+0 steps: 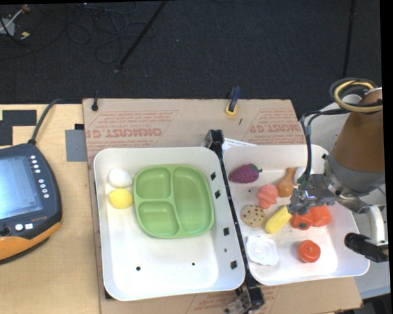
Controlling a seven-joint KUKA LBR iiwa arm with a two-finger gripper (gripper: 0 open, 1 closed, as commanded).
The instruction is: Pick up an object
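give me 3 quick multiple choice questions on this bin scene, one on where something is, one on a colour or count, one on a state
1. Where is the green tray?
A. left bin
B. right bin
C. on the cardboard

2. What colour is the ball just below the white ball?
A. red
B. yellow
C. purple

3. How does the green tray lie?
A. flipped over
B. standing on edge
C. flat, compartments facing up

Answers:
1. A, it lies inside the left bin.
2. B, it is plainly yellow.
3. C, its three hollows face the camera.

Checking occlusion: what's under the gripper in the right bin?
Under the gripper sits a red-orange toy, partly covered, beside a yellow piece. What lies directly beneath the gripper body is hidden.
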